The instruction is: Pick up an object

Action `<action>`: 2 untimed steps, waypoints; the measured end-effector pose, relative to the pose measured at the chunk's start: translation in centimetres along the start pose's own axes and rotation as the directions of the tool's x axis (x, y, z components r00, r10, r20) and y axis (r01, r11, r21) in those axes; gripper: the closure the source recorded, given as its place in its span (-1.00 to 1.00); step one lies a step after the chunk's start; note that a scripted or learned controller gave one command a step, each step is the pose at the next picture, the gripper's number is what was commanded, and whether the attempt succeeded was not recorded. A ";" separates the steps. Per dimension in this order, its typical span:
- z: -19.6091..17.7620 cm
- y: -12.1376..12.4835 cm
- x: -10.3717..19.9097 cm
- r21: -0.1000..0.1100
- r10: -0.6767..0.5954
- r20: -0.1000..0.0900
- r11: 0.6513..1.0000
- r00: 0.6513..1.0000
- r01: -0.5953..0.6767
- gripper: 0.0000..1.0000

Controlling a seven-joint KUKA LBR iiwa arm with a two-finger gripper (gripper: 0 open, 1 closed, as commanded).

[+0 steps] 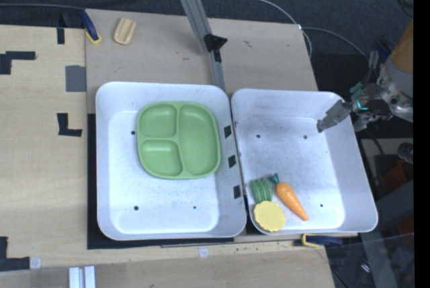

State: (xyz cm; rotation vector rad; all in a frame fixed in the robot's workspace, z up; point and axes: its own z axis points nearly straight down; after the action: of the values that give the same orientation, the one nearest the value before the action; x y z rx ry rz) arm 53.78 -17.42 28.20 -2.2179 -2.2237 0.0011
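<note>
Wooden counter (168,58) carries two white bins; the left bin (111,213) holds a green divided plate (179,139). A toy carrot (291,200), yellow disc (269,216) and green piece (261,190) lie at the right bin's (336,166) near edge. Above that bin's far right rim hangs the tool (334,117), holding nothing; its opening I cannot tell.

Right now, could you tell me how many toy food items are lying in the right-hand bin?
3, all clustered at the near edge of the right bin: a green ridged piece, a yellow round piece just in front of it, and an orange carrot to their right. Nothing looks hidden.
</note>
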 end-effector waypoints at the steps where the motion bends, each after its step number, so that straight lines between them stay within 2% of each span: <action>1: 0.0 0.0 0.0 0.000 0.000 0.000 1.000 1.000 0.000 -1.00; 2: 4.4 -0.2 -0.2 0.005 0.001 0.000 1.000 1.000 -0.001 -1.00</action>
State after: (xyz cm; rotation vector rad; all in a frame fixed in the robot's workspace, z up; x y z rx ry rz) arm 53.54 -17.63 23.83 -2.2169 -2.2204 0.0064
